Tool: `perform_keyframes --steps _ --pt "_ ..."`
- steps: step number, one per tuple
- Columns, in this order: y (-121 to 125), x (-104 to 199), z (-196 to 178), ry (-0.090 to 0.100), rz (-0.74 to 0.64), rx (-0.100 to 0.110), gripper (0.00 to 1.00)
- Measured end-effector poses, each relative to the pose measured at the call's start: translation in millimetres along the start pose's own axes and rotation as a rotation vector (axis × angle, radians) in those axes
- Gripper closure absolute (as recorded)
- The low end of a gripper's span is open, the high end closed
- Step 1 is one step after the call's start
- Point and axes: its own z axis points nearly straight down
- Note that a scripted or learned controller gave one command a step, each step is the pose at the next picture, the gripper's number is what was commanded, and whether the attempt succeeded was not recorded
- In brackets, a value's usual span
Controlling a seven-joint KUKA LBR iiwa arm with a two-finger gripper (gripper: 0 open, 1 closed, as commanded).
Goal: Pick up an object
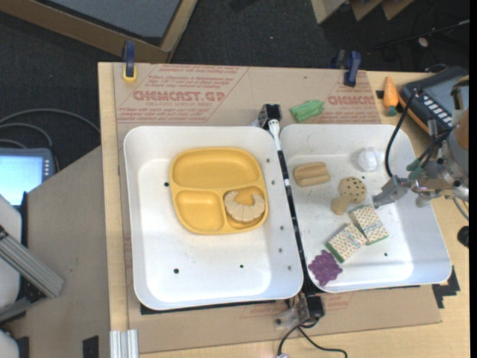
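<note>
My gripper (392, 192) reaches in from the right, over the right bin (425, 271), low near its right-hand side. Just left of and below it lie two patterned packets, one (370, 224) close under the tip and one (345, 242) further left. A brown speckled mushroom-shaped toy (349, 192) lies a short way left of the gripper. A tan bun (311, 174) and a small white ball (367, 159) sit toward the bin's far side. A purple bunch (325, 268) rests at the front left rim. I see nothing held in the gripper.
The left bin (149, 267) holds a yellow divided plate (212, 171) with a round pastry-like toy (244, 205) in its lower right compartment. A green object (307, 110) lies on the bench behind the right bin. Cables and a black clip (270, 115) run along the bins' shared edge.
</note>
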Motion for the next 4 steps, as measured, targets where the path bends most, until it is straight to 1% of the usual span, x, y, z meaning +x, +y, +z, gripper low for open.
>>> perform_keyframes --steps 1,2,3,4 --pt "49.4 -41.6 64.8 -0.002 0.001 -0.001 0.00" --pt "91.9 -52.6 139.8 0.011 -0.005 -0.001 0.00" --pt "54.2 16.6 135.3 0.001 -0.003 -0.005 0.00" --pt "111.0 50.0 135.9 -0.002 -0.005 -0.009 0.00"
